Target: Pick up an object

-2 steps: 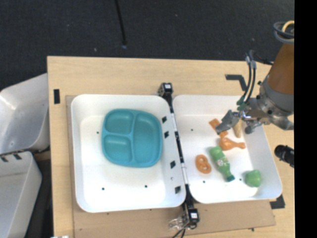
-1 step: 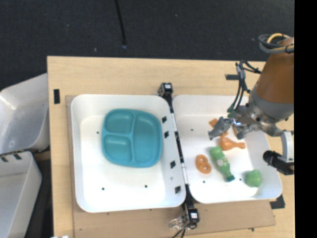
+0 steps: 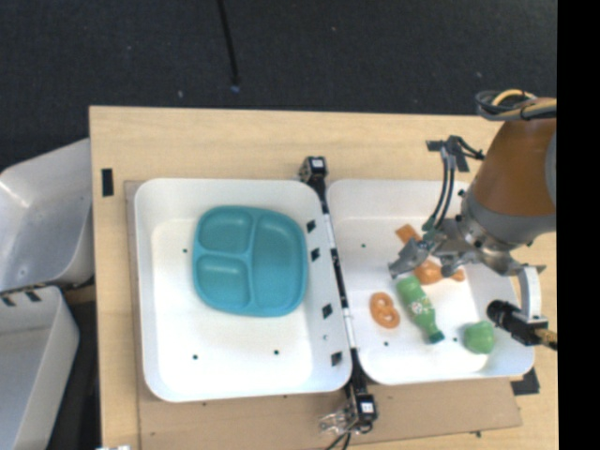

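In the camera view, the gripper (image 3: 419, 256) hung low at the right-centre of the frame over the right bin (image 3: 375, 359); whether it was parted or closed could not be told. A green bottle (image 3: 419, 307) lay just below it, an orange ring (image 3: 383, 309) to the left, a green ball (image 3: 479, 337) lower right, and a teal tray (image 3: 250, 259) sat in the left bin (image 3: 169, 364).

Light is even and fairly bright over the wooden bench (image 3: 225, 143), while the floor beyond its far edge stays dark. The left bin (image 3: 159, 345) looks nearly blown out, its rim detail washed away. Shadows beside the teal tray (image 3: 251, 259) are faint and soft. The picture is slightly blurred and grainy throughout.
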### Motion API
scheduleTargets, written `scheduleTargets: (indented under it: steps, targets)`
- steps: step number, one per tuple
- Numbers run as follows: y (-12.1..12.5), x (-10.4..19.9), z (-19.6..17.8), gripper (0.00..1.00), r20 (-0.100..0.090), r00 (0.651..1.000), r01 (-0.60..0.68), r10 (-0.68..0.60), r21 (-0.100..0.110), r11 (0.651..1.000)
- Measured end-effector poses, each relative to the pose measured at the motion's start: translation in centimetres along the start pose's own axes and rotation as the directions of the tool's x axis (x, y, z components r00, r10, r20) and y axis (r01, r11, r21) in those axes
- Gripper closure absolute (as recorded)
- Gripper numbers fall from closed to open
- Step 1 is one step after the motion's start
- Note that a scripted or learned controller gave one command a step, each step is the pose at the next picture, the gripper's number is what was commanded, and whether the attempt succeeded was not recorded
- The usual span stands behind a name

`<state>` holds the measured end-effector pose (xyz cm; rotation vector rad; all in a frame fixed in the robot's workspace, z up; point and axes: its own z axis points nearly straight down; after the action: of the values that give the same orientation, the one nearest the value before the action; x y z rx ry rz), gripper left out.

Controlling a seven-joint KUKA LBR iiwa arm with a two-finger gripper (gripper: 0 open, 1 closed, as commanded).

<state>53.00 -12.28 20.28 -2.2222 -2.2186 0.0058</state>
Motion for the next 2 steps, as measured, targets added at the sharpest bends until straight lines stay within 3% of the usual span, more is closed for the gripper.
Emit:
scheduleTargets:
  steps: [1,2]
  targets:
    - [-0.7,-0.1,6.1,0.0,-0.001,1.0,0.0,0.0,0.001,1.0]
    - [-0.5,-0.1,4.8,1.0,-0.002,1.0,-0.006,0.006,-0.006,1.0]
